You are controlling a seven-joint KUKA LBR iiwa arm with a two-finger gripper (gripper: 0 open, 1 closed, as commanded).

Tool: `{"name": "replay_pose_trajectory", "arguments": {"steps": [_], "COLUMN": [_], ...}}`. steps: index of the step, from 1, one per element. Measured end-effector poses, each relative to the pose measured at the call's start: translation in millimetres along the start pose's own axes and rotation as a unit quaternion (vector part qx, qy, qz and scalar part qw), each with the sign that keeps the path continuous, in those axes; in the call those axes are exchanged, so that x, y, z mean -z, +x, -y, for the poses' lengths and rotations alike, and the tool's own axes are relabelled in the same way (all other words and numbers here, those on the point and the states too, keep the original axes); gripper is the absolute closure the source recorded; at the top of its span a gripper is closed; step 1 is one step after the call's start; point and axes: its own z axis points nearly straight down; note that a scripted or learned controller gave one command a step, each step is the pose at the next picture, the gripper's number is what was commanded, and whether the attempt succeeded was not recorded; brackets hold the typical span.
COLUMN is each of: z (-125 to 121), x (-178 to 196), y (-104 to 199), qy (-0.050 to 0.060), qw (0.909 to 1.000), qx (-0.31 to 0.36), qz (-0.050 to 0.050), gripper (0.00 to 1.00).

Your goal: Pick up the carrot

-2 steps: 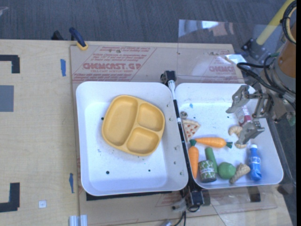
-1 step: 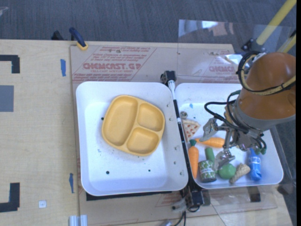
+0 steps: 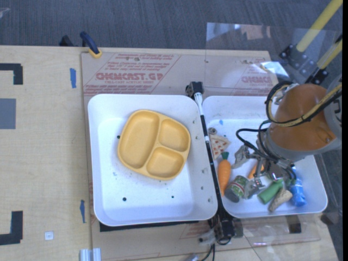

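The carrot (image 3: 224,176) is a small orange toy with a green top. It lies in the right bin (image 3: 247,109) against the bin's left wall, pointing toward the front. My gripper (image 3: 256,165) hangs low over the middle of that bin, under the arm's orange band (image 3: 302,118). It sits to the right of the carrot, with a gap between them, above a cluster of toys. Nothing of the carrot is under the gripper.
A pizza-slice toy (image 3: 219,144) lies just behind the carrot. A small can (image 3: 237,188), a green piece (image 3: 270,192), a beige piece (image 3: 280,200) and a blue piece (image 3: 297,193) crowd the bin's front. The left bin (image 3: 103,162) holds a yellow divided plate (image 3: 154,144).
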Motion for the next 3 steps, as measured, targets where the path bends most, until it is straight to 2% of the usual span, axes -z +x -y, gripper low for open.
{"name": "replay_pose_trajectory", "arguments": {"steps": [1, 2, 3], "z": [0.4, -0.6, 74.8], "x": [10.0, 9.2, -10.5], "y": [-1.8, -1.5, 16.0], "qy": [0.002, 0.001, 0.001], "qw": [1.0, 1.0, 0.9986], "qx": [0.001, 0.001, -0.053], "qz": [0.003, 0.002, 0.003], "gripper": [1.0, 0.0, 0.0]}}
